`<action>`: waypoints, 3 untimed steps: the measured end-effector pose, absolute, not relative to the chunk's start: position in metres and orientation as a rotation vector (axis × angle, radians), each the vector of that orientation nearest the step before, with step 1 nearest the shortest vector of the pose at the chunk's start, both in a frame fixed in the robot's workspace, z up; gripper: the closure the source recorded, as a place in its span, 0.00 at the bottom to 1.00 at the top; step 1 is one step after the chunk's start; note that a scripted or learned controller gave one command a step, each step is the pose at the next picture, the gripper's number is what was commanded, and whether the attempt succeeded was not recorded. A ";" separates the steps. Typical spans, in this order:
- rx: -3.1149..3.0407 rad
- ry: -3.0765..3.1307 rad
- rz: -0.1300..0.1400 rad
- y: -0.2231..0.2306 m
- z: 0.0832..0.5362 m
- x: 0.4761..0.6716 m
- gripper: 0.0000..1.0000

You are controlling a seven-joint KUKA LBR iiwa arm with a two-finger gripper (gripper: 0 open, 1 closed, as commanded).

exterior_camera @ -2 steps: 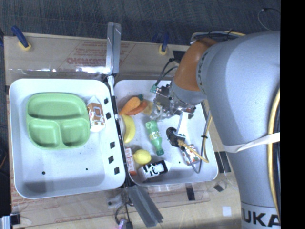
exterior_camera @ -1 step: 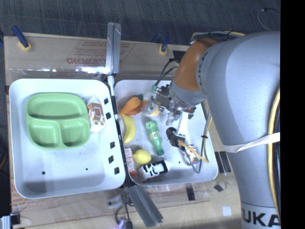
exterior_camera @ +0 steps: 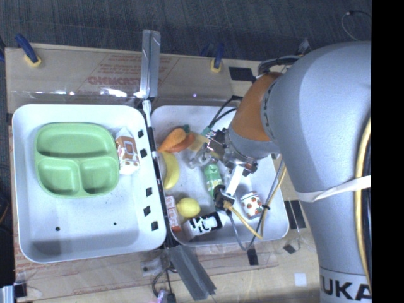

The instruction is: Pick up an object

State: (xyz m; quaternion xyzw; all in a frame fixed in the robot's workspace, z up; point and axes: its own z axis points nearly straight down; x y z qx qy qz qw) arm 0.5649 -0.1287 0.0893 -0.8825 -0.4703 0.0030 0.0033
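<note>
1. Tool [exterior_camera: 213, 145] hangs low over the upper middle of the right bin [exterior_camera: 189, 115], under the arm's orange band. Cannot tell whether it is apart or together; the wrist hides that, and nothing visible is held in it.
2. No target is named. Judged nearest candidate: the green bottle [exterior_camera: 213, 177], lying on the bin floor just below the tool and roughly central in the bin.
3. Neighbours: toy carrot [exterior_camera: 174, 140] near the tool's left, banana [exterior_camera: 170, 169] by the dividing wall, lemon [exterior_camera: 188, 207] lower left. The bottle stands apart from all three.
4. Handling (judgement): small plastic bottle, probably light and fairly stiff. Smooth round sides, so likely slippery and prone to rolling away under a poorly centred pinch. Not fragile.
5. Where to take hold (judgement): across the body at mid-length, closing line square to the long axis. Bare floor shows on both sides there.
6. Orientation: long axis runs near-to-far in the view, the lower end leaning slightly right. Which end carries the cap is too blurred to tell.
7. Left bin [exterior_camera: 82, 226] holds a green divided plate [exterior_camera: 76, 160], well apart from the work area.
</note>
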 end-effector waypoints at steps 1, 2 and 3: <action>-2.761 -1.477 0.014 -0.128 0.097 0.564 1.00; -2.761 -1.477 0.014 -0.128 0.097 0.565 0.00; -2.690 -1.611 0.006 -0.174 0.111 0.531 0.00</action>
